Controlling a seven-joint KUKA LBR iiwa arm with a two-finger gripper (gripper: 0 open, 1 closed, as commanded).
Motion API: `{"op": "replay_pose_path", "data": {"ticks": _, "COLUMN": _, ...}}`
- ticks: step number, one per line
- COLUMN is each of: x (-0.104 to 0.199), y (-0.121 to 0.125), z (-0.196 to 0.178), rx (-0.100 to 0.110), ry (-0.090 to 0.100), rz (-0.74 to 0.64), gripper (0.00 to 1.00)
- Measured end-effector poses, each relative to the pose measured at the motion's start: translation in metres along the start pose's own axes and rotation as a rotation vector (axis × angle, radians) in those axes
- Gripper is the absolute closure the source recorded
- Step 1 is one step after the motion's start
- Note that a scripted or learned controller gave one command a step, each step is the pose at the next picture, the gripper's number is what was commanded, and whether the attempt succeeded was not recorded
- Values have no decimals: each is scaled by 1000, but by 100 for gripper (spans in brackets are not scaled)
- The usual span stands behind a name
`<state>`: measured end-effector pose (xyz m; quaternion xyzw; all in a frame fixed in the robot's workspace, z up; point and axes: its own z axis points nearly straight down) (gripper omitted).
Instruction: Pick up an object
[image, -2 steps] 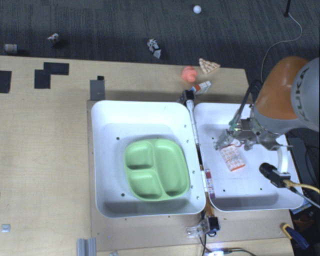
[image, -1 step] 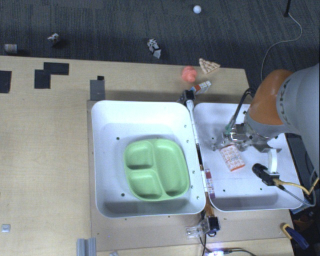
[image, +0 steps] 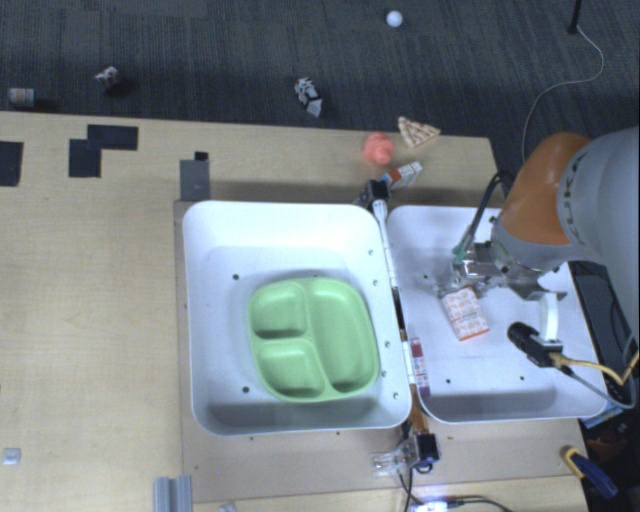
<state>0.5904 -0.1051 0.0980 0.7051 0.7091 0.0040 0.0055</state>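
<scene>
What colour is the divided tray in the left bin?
Light green; the divided tray shows plainly in the camera view, inside the white left bin.

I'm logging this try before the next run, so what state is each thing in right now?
Green divided plate: flat, upright, in the left bin.
Small packet: lying flat on the right bin's floor, below the gripper.
Orange ball: resting on the bench behind the bins.
</scene>
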Motion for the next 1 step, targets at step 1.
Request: {"op": "replay_pose_path", "data": {"ticks": 1, "x": 72, "y": -41, "z": -88, "rx": 10, "ry": 3, "rz": 1, "gripper": 100}}
